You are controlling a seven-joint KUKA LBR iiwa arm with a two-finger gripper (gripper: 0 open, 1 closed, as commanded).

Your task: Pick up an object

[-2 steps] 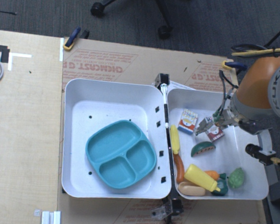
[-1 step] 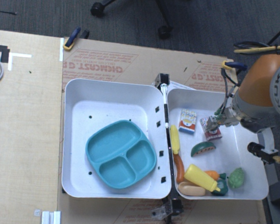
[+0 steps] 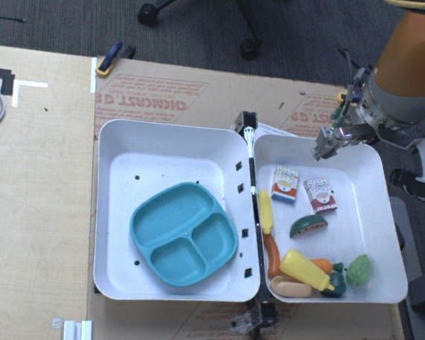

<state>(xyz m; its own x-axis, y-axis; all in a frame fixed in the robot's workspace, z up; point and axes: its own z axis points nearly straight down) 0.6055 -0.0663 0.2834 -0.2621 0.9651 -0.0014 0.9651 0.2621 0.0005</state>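
Bench (image 3: 29, 208) w/ two bins; hand (image 3: 327, 144) seen above right bin (image 3: 387, 191) rim, grip state can't be told. Nothing lifted yet; pick not begun.

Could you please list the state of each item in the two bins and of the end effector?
End effector: above the right bin's far rim, nothing visibly held.
Blue tray: flat in left bin, compartments bare.
Two small cartons: lying flat.
Yellow bottle: on its side.
Broccoli: in near right corner.

arm reaching in from right; hand (image 3: 328, 144) hanging low
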